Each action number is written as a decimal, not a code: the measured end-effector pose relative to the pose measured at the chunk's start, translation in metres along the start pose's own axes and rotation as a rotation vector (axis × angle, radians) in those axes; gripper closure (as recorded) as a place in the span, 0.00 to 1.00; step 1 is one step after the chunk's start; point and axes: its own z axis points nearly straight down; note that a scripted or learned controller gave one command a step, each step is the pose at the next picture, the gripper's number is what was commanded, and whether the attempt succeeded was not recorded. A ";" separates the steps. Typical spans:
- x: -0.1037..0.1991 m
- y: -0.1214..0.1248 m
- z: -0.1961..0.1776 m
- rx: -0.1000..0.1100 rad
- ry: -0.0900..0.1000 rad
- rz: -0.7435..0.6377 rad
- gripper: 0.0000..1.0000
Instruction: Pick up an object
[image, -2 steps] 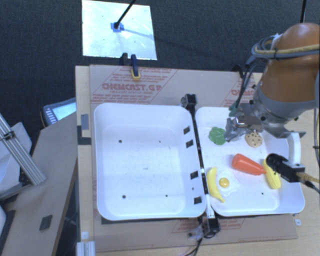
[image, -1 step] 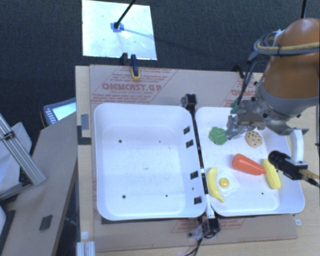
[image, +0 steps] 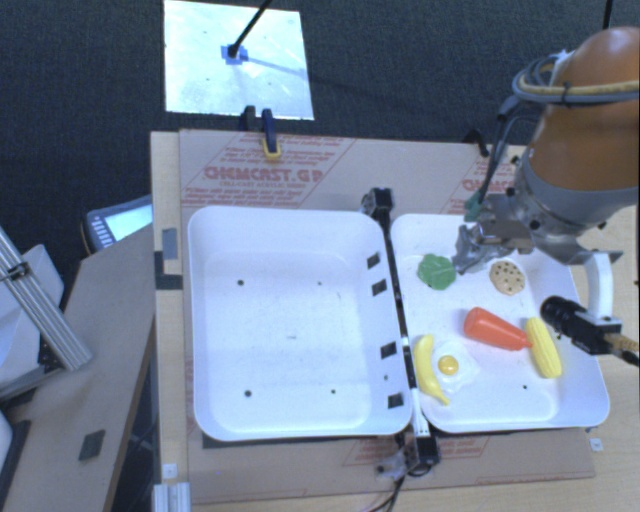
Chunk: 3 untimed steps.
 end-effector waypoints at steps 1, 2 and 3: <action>0.001 0.001 -0.011 -0.002 0.001 -0.006 1.00; 0.001 0.002 -0.021 -0.006 0.001 -0.012 1.00; 0.001 0.003 -0.032 -0.008 0.001 -0.018 1.00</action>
